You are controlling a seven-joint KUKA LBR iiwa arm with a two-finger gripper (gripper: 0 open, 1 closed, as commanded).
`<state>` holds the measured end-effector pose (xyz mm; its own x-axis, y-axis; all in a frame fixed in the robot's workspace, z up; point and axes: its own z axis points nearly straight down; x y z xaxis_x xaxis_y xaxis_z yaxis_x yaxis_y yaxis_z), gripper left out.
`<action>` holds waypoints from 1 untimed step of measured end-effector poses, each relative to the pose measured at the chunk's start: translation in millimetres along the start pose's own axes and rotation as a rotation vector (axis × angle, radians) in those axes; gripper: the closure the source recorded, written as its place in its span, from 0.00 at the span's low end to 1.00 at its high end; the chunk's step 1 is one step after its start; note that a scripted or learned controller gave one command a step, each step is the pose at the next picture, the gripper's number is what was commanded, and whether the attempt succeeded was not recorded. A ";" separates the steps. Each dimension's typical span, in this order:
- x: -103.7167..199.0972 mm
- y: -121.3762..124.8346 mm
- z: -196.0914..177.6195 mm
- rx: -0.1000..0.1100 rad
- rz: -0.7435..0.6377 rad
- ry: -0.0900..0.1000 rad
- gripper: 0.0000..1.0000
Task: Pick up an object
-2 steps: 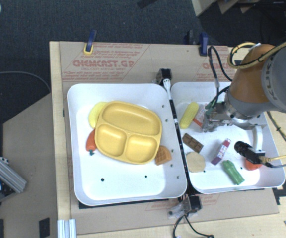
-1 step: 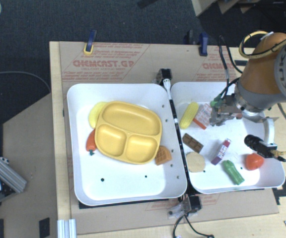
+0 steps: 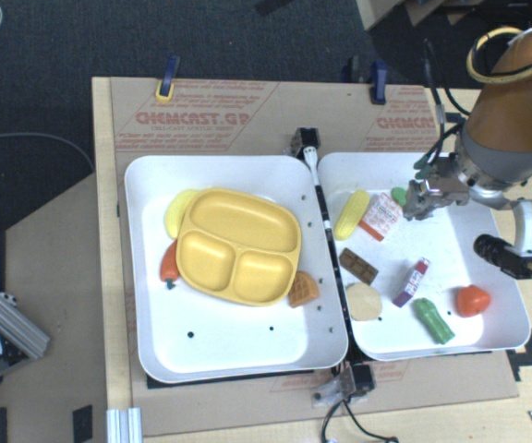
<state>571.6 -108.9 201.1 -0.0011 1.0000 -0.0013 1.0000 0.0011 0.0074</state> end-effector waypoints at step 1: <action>0.0 1.4 -25.6 0.002 0.000 0.000 1.00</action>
<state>572.8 -108.9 226.8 -0.0010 1.0000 -0.0015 1.0000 0.0010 0.0055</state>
